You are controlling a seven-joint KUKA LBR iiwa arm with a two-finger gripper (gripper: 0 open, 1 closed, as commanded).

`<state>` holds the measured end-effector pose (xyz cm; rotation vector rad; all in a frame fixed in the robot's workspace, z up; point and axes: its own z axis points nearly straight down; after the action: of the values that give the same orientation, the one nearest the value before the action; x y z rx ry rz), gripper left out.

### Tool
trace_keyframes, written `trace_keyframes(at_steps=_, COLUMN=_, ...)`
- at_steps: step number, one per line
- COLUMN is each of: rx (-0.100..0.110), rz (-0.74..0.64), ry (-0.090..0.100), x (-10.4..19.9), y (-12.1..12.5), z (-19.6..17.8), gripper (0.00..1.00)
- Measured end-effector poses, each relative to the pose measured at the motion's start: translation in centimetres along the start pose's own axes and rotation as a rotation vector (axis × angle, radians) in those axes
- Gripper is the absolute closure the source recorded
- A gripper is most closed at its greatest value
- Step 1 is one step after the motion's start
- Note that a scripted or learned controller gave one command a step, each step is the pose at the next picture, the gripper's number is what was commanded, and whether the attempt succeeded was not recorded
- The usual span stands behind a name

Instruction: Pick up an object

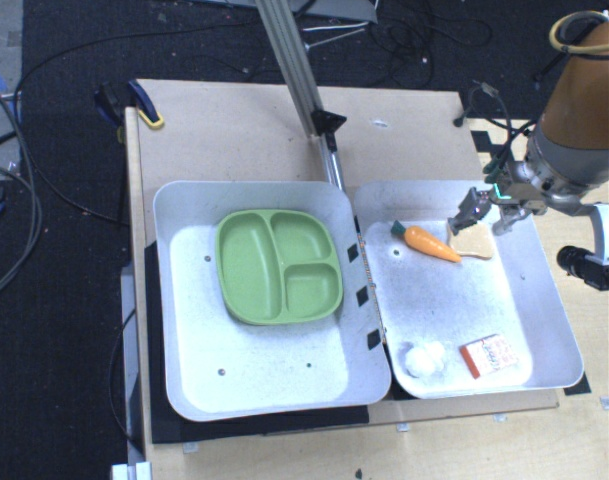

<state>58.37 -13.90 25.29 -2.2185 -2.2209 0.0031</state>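
Note:
In the right bin (529, 298) lie an orange carrot (431, 245), a tan slice of bread (474, 245), a white crumpled ball (423, 359) and a small red-and-white box (489, 355). My gripper (489, 214) hangs over the bin's far right part, just above the bread slice and to the right of the carrot. Its fingers are spread apart with nothing between them. The grey arm with its orange band comes in from the upper right.
The left bin (184, 368) holds a green divided plate (280, 266). A slanted metal pole (294, 58) runs from the top down to the gap between the bins. Black clips (366, 293) sit along that gap. Cables lie on the dark floor around the bench.

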Motion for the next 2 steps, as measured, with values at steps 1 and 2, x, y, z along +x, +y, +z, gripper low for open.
trace_keyframes(at_steps=1, rx=-0.003, rz=0.000, ry=0.000, x=0.0, y=0.1, z=-0.1, gripper=0.00)
trace_keyframes(at_steps=2, rx=0.001, rz=0.003, ry=0.000, x=-0.5, y=0.1, z=4.3, gripper=0.00)
